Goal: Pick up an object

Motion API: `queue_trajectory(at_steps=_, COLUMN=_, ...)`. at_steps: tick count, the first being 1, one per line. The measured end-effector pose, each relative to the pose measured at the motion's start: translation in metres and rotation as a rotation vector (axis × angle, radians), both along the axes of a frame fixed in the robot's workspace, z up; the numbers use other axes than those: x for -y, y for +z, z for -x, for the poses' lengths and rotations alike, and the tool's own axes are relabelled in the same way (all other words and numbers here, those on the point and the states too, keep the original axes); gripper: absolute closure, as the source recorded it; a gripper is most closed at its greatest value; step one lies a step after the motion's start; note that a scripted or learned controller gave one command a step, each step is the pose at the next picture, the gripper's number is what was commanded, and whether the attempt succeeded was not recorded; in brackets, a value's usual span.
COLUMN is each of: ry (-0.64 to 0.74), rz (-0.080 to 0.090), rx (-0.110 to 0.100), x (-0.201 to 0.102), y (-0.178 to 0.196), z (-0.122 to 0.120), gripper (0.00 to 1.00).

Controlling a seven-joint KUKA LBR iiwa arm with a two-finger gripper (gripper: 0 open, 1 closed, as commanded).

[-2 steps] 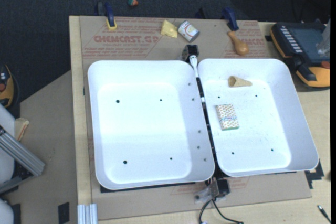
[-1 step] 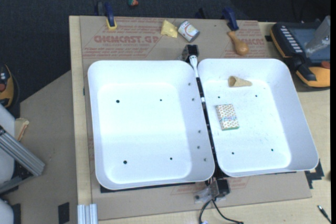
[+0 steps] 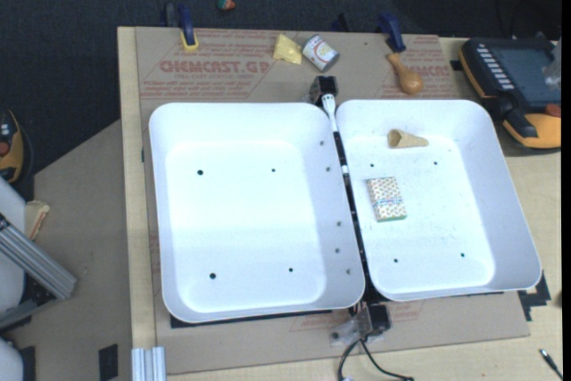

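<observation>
Patterned flat packet (image 3: 386, 197) lies near the middle of the right bin (image 3: 500, 183), well apart from the tan wedge (image 3: 406, 138) nearer the far wall. You would judge the packet light, thin and fairly stiff, so take it across its short sides. You cannot tell the gripper's state here. The left bin (image 3: 178, 192) sits alongside on the worktop (image 3: 143, 67).

two white bins (image 3: 161, 192), one patterned box (image 3: 386, 198), one tan wedge (image 3: 406, 138)
</observation>
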State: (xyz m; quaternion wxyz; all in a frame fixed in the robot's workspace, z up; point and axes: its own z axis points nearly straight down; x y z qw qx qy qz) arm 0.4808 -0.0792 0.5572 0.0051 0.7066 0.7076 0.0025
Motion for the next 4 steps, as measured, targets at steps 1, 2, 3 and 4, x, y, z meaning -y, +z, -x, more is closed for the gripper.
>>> queue_trajectory(at_steps=1, ry=0.000, rz=0.000, rx=-0.002, x=0.000, y=-0.001, z=0.000, gripper=0.00)
queue_trajectory(at_steps=2, ry=0.000, rz=0.001, rx=0.004, x=0.000, y=0.011, z=-0.001, gripper=1.00)
queue_trajectory(at_steps=3, ry=0.000, rz=0.001, rx=0.003, x=0.000, y=0.010, z=-0.001, gripper=0.00)
queue_trajectory(at_steps=4, ry=0.000, rz=0.003, rx=0.008, x=0.000, y=0.021, z=-0.001, gripper=1.00)
